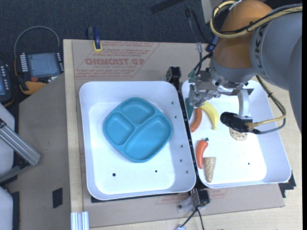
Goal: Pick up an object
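Left bin: one blue divided plate, three compartments, lying flat near the middle.

Right bin: yellow banana, upper left; orange piece just beside it, against the left wall; orange carrot below that; beige cone just beneath the carrot; round speckled cookie, partly under my black attachment.

My gripper sits over the right bin's upper left corner, just above the banana and the orange piece. My arm enters from the right.

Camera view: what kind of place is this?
Likely a robot grasping test bench: two white bins side by side, toy food such as a banana and a blue divided plate, arm overhead.
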